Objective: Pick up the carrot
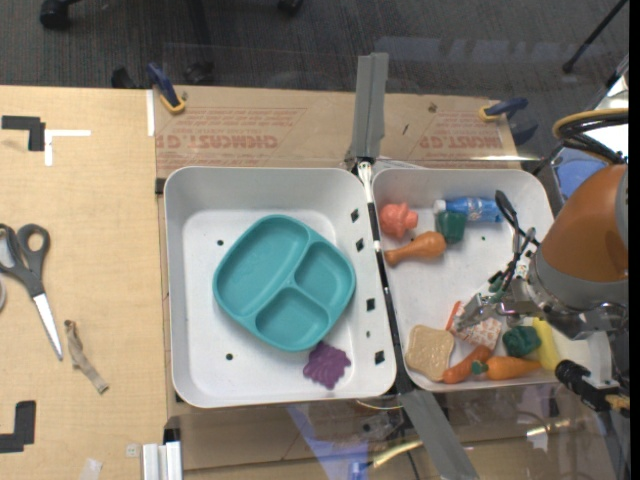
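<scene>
My arm came in from the right edge of the camera view, its orange band hanging over the right bin's [540, 183] far side and the grey wrist angled down and leftward into the bin. My gripper [480, 318] sat low in the front half of that bin, just above the slice of toast [430, 351]. Whether my fingers stood apart or closed I could not tell; the cluttered metal at the tip hid them. The carrot [508, 367] lay on the bin floor near the front wall, just right of and below my gripper, beside a green piece [520, 342]. The left bin [190, 268] held a teal divided plate [285, 281] and a purple item [326, 365].
</scene>
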`<state>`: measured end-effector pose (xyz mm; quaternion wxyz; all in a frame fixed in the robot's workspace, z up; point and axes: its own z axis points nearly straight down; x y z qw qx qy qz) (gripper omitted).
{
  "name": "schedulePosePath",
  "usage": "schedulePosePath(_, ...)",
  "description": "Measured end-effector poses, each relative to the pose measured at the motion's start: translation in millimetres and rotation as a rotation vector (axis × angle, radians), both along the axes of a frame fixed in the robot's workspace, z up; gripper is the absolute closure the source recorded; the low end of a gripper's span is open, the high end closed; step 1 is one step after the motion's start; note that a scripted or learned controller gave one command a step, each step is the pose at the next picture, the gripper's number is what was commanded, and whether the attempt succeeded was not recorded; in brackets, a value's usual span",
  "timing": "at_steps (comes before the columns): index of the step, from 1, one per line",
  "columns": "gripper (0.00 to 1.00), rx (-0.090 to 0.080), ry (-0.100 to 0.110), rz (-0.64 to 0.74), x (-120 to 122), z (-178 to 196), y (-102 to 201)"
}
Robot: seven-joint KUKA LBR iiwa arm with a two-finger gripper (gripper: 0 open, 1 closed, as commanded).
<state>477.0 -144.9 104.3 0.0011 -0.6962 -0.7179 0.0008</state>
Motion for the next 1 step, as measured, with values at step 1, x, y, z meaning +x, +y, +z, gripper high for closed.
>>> schedulePosePath(1,0.0,-0.001,-0.001,0.079,50.1,25.6,38.1)
